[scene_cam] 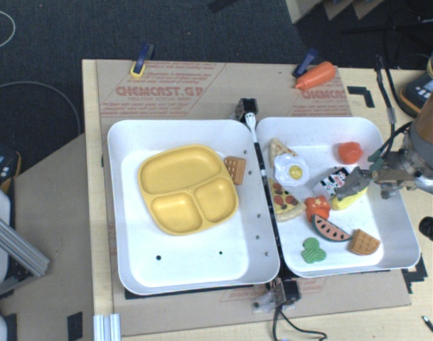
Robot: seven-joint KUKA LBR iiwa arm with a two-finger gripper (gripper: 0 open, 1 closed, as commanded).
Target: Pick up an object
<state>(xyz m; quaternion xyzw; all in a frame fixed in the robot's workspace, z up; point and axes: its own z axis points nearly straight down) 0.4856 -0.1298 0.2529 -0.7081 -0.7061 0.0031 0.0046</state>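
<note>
Two white bins (pixel 124 190) hold toys; tool (pixel 355 185) over yellow toy (pixel 346 201), grip state unclear.

I work in a robotics lab, not a kitchen. My bench (pixel 202 84) is a plywood board covered in printed brown paper and held by clamps (pixel 140 61), and loose cables (pixel 284 322) trail off it. Two white bins (pixel 124 190) hold a yellow plastic tray (pixel 188 189) and toy food (pixel 330 227). Dark carpet (pixel 95 13) lies beyond, and an aluminium frame rail (pixel 17 247) stands alongside.
</note>
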